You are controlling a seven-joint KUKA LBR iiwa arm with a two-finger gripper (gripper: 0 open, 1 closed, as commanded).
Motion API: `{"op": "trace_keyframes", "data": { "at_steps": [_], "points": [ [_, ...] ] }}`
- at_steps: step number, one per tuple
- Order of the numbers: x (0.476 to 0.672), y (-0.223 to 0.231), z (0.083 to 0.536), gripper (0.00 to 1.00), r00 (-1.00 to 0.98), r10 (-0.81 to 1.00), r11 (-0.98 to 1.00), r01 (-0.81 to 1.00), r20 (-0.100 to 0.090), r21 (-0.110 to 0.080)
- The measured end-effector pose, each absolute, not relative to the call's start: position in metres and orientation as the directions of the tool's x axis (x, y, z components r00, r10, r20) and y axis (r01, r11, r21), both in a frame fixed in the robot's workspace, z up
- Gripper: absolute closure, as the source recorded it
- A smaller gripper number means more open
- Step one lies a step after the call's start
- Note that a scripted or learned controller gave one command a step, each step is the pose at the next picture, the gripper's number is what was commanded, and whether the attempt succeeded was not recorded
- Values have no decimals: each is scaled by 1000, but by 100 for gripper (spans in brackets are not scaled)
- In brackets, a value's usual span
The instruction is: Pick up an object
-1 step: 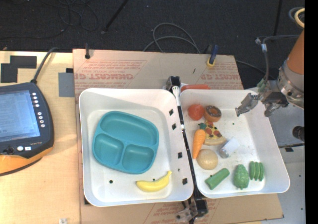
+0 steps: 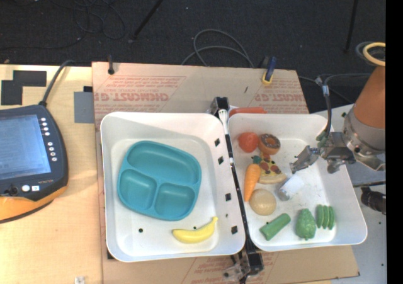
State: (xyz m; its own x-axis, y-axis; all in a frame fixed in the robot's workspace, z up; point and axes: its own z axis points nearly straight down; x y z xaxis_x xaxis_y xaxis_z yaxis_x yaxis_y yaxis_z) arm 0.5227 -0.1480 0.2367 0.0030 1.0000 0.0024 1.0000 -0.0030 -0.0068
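Grey metal fingers of the gripper [image 2: 301,162] stand apart over the right bin [image 2: 352,229], clamped on nothing, so we judge the pick not yet made: the nearest candidate, a pale cylinder [image 2: 292,184], lies just below them on the bin floor.

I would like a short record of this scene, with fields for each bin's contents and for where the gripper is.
left bin: teal divided plate, banana
right bin: tomato, carrot, pizza slice, potato, cucumber, green pepper, pea pods, small white object
gripper: over the right bin, near the white object
held object: none visible
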Motion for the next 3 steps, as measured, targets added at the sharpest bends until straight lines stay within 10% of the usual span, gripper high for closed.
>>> {"op": "trace_keyframes", "data": {
  "at_steps": [1,3],
  "points": [
    [524,-149,247,100,3,1000,-3,1000,1,-5],
    [525,-150,266,100,6,1000,-6,1000,3,-8]
  ]
}}
